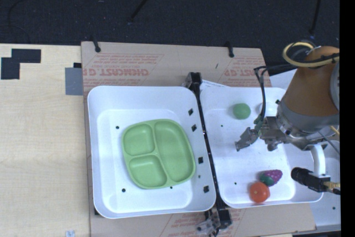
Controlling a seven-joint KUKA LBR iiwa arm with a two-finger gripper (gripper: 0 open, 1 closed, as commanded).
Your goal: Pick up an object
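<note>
A: Nearest first, then. Right bin [244,197], front edge: one orange-red round object [258,192], and touching it on the far side, one purple object [271,176].

B: Gripper?

A: Gripper [248,139], mid-bin, fingers pointing toward the divider. Whether the jaws are parted or closed cannot be told at this size; nothing is visible between them.

B: Farther back?

A: One green ball [241,111], apart from everything, just beyond the fingertips on the far side.

B: Left bin [105,119]?

A: One green divided tray [158,153], three compartments, well apart from the gripper.

B: Likely candidate?

A: Green ball, by my reckoning: closest to the jaws, lying up-frame of them, round, so no axis to align. The front pair sits behind the wrist, toward the near rim.
</note>
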